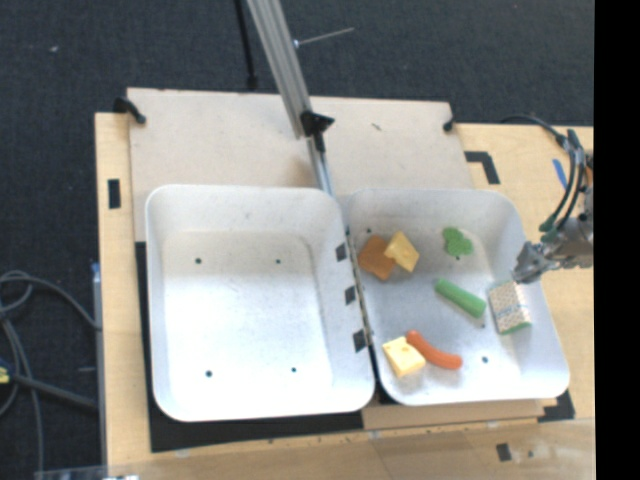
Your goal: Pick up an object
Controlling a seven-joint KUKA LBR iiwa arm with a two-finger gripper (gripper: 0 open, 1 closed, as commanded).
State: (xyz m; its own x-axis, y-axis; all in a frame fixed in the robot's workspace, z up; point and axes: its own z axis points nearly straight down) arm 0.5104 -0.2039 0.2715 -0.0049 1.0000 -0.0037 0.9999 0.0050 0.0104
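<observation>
At the far left, black cables [30, 338] are seen trailing over the dark floor beside the pale wooden surface [120, 298]. On that surface two shallow white bins are set side by side, their inner rims touching. The left bin [160, 268] comes first, its floor marked by a few small dark dots. Behind the bins, a slanted metal rail [280, 53] is seen running down from the top of the view towards the seam between them.

The right bin [545, 368] holds all the loose things. Nearest the seam, a brown block [374, 258] lies with a yellow wedge [404, 251] touching its right side (the wedge partly overlaps it). Towards the near rim, a second yellow block [403, 356] is placed, with an orange carrot-like piece [436, 353] just beside it on the right. Further right, a small green leafy piece [457, 240] is found near the far wall, and a green rod-shaped piece [460, 297] lies at a slant near the middle. A speckled pale block [510, 308] with a green edge rests against the right wall of the bin.

At the right edge, the claw [528, 266] is seen just above that speckled block, over the bin's right rim, with cables rising behind it. Whether it is wide or narrow cannot be told, and nothing is seen gripped in it.
</observation>
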